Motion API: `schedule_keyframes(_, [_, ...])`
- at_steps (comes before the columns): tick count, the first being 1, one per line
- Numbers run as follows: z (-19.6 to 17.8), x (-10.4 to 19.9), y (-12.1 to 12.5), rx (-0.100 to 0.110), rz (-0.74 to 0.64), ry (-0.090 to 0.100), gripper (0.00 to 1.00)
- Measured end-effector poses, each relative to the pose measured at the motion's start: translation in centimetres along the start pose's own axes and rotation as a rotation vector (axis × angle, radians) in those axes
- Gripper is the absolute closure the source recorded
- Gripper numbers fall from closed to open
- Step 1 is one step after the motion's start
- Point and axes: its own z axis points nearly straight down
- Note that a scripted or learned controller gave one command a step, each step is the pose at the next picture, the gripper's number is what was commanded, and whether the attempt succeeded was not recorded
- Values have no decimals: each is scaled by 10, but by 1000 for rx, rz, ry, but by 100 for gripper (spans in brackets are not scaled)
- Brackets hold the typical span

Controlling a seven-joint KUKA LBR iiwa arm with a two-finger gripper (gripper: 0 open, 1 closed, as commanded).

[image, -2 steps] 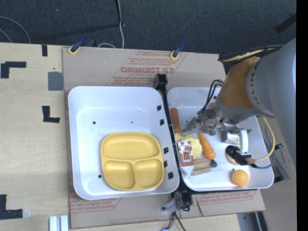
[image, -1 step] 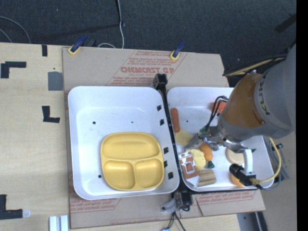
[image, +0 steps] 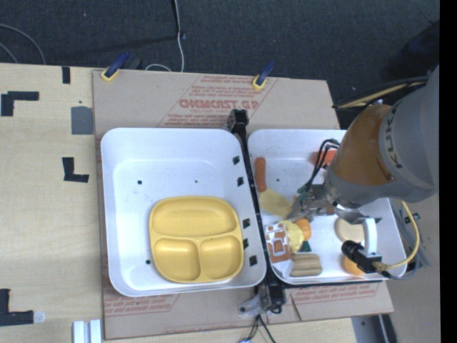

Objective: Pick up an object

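- The arm (image: pixel 389 145) reaches in from the right, and its hand (image: pixel 308 204) hangs low over the right-hand bin (image: pixel 285 140), above the pile of small toy foods at that bin's left side.
- Whether the hand is apart or together I cannot tell; its tips are lost against the clutter under it, and nothing can be seen between them.
- The candidates lie close together: a pale yellow piece (image: pixel 273 203) just left of the hand, a small orange piece (image: pixel 304 228) right under it, a printed packet (image: pixel 278 239) below and left, and a tan block (image: pixel 306 265) near the front wall.
- A thin reddish sausage-like piece (image: pixel 260 174) lies along the divider, apart from the pile, and a round pale item (image: pixel 350 229) sits under the wrist.
- The left bin (image: pixel 128 152) carries a yellow divided plate (image: pixel 196 238), well away from the hand.
- In my judgement the step is the final descent onto one item, most likely the orange piece.
- To do it well, come straight down centred on one object, so that neighbours are not wedged in.
- The objects nearly touch, so a crooked close may nudge rather than grip.
- Lift slowly and check that something rides up off the surface.
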Motion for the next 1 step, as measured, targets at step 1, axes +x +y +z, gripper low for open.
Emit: schedule_keyframes(1, [-94, 75, -7, -9, -8, -2, 100])
